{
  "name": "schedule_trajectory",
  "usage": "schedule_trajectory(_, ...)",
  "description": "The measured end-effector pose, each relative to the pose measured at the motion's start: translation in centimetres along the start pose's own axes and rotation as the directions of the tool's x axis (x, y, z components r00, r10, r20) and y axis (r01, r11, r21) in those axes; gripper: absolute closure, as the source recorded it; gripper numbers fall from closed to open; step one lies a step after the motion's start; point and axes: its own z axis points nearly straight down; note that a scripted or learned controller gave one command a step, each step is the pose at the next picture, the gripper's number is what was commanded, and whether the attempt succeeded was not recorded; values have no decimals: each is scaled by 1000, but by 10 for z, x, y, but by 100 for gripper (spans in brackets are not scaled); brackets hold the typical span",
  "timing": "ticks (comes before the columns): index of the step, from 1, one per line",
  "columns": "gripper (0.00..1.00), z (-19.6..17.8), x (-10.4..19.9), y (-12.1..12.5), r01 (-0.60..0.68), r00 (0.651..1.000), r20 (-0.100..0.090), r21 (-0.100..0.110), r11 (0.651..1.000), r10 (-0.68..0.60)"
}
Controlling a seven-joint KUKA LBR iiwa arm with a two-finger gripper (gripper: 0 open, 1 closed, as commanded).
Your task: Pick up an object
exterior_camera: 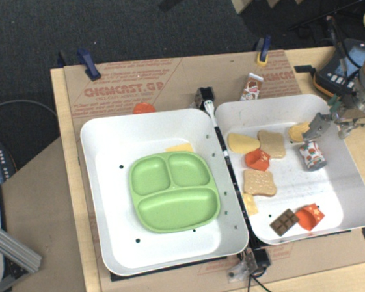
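Note:
The right bin (344, 182) holds several toy foods: a yellow piece (243, 143), a tan bread slice (272, 143), a red item (257, 160), a toast slice (259, 183), a chocolate bar (283, 222), an orange-red item (310, 216) and a small red-and-white carton (311, 155). My gripper (332, 125) hangs over the bin's far right part, open, with nothing between its fingers. Its left finger (316, 126) sits just above the carton and beside a small yellow piece (297, 133).
The left bin (105, 157) carries a green divided plate (173, 190) and a yellow slice (179, 149) behind it. A thin yellow slice (249, 203) lies by the right bin's left wall. Beyond the bins on the bench lie another small carton (251, 88) and an orange object (143, 108).

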Motion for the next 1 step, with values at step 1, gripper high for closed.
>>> schedule_trajectory(1,0,118,-9,39,3,1000,-4,2,1000,-3)
